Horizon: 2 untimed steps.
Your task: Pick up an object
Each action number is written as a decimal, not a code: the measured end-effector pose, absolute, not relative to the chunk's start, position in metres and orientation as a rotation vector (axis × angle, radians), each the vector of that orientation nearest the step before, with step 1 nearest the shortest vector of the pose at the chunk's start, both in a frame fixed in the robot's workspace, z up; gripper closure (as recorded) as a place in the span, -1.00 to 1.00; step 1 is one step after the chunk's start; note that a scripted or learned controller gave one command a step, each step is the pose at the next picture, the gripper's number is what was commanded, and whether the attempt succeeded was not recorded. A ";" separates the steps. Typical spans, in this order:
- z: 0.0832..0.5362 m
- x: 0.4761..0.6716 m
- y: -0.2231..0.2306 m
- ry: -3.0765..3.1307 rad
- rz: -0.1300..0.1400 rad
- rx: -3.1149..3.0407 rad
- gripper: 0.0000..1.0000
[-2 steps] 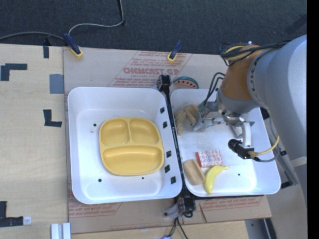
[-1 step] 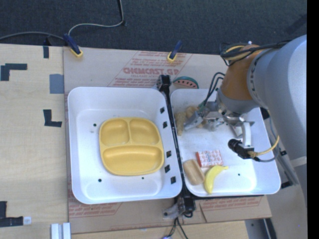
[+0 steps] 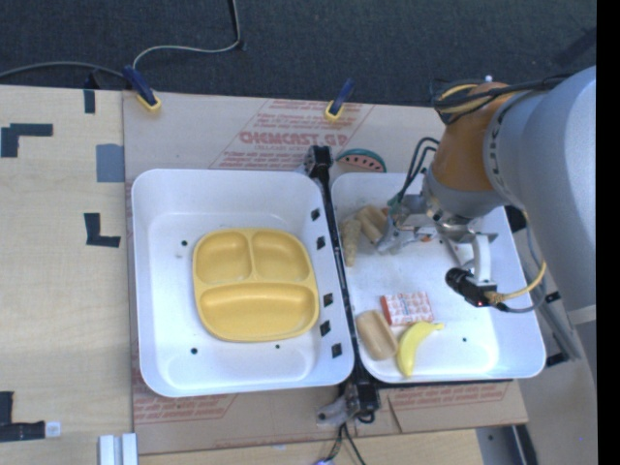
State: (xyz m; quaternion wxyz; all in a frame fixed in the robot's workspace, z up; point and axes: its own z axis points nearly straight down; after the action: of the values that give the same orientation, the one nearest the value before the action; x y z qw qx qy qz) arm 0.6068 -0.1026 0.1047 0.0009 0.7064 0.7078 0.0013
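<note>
My gripper (image 3: 395, 236) is low in the right bin (image 3: 515, 349), at its upper left part, under the grey wrist with the orange band. It sits right beside a tan bread-like piece (image 3: 369, 223), and a smaller tan piece (image 3: 349, 246) lies by the bin's left wall. Whether anything is in the gripper is hidden by the wrist. Nearer the front lie a red-and-white packet (image 3: 407, 308), a tan bun (image 3: 375, 334) and a yellow banana (image 3: 415, 344).
The left bin (image 3: 155, 260) holds a yellow divided plate (image 3: 256, 284). A black plug with a yellow cable (image 3: 469, 287) hangs off the wrist over the right bin. Two yellow clamps (image 3: 145, 95) (image 3: 339, 110) grip the cardboard at the back.
</note>
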 end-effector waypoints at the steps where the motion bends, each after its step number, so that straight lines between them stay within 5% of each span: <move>1: 0.105 0.607 -0.103 2.222 0.004 2.218 -1.00; 2: 0.114 0.607 -0.102 2.225 0.005 2.219 1.00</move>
State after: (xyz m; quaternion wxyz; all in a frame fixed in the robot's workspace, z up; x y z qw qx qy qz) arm 0.6066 -0.1017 0.1137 -0.0003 0.7062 0.7080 0.0016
